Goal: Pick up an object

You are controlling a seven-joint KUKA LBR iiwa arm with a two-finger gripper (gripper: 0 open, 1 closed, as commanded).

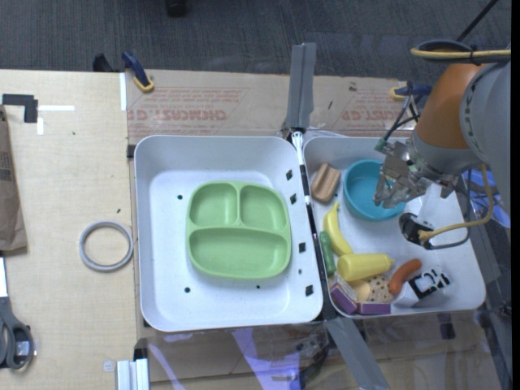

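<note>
My gripper hangs over the right bin, its fingers pointing down into a blue bowl at the bin's back. Nothing shows between the fingers. In front of the bowl lie a banana, a yellow cylinder, a red-orange sausage, a cheese-like block and a purple piece. A tan bread-like piece leans at the bin's left wall. A small black-and-white object lies at the front right.
The left bin holds a green divided plate. A grey post stands between the bins at the back. A roll of tape lies on the bench at left. A yellow cable loops beside the gripper.
</note>
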